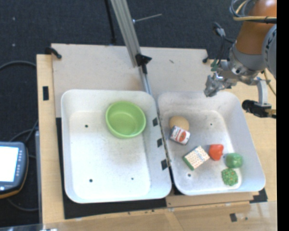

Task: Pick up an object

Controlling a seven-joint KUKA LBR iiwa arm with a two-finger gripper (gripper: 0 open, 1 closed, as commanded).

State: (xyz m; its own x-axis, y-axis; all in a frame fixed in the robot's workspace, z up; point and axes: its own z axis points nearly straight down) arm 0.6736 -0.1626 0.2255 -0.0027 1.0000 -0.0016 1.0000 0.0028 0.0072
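The right bin (233,110) holds several small items: a tan egg-shaped piece (179,123), a red and white can (180,135), a small green-edged carton (196,157), a red piece (216,151) and two green pieces (233,160) (229,176). My gripper (212,89) hangs above the bin's far rim, well back from all of these, with nothing seen in it. The grey arm with its orange band (254,30) rises behind it at the upper right.
A green bowl (125,119) sits at the back of the left bin (82,177). A slanted metal pole (127,30) crosses the bench down to the divide between the bins. A tablet (5,167) lies off the bench at the left.
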